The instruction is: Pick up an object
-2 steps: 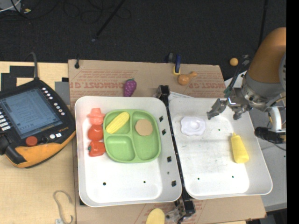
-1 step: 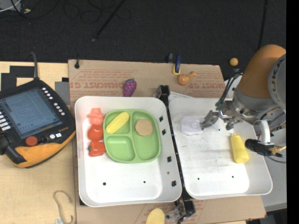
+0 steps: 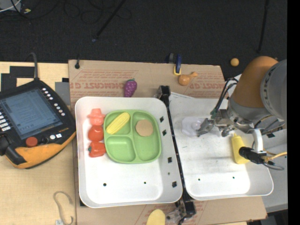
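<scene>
My gripper (image 3: 212, 131) hangs low over the right bin (image 3: 220, 186), in its upper right part. Its two metal fingers (image 3: 202, 128) stand spread apart, open, with nothing between them. A pale, see-through object (image 3: 189, 124) lies just left of the fingers. To their right, a yellow object (image 3: 237, 149) lies by the bin's right wall. In the left bin (image 3: 122, 191) a green divided plate (image 3: 125, 150) carries a yellow corn cob (image 3: 116, 122) and a tan round piece (image 3: 144, 128). Red and pink toys (image 3: 95, 134) lie left of the plate.
A teach pendant (image 3: 33, 121) lies on the bench at far left. Behind the bins on cardboard are a purple grape bunch (image 3: 130, 87), an orange toy (image 3: 186, 78) and a blue-yellow clamp (image 3: 177, 64). A yellow object (image 3: 156, 217) lies at the front edge.
</scene>
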You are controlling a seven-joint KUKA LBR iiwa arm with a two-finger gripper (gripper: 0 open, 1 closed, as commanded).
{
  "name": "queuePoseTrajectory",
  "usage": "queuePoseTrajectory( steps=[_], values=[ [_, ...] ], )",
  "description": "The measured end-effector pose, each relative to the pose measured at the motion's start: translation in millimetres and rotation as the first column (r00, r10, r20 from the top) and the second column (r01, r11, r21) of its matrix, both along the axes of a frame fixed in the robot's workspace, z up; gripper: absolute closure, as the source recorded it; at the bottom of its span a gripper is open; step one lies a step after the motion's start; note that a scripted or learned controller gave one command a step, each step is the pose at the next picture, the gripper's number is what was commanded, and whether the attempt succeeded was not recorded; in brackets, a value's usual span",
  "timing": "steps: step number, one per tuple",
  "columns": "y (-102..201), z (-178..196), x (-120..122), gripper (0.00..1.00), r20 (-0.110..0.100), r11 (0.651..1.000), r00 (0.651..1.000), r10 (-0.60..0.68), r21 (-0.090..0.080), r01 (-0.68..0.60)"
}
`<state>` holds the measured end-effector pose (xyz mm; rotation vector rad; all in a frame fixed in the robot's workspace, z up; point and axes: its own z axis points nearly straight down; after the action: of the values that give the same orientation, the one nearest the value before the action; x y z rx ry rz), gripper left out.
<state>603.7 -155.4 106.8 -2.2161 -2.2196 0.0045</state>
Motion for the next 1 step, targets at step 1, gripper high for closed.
queuePoseTrajectory(
  steps=[1],
  values=[
    [1.9, -19.6, 0.4, 0.0, 0.003, 1.0, 1.0, -0.001, -0.001, 0.001]
  ],
)
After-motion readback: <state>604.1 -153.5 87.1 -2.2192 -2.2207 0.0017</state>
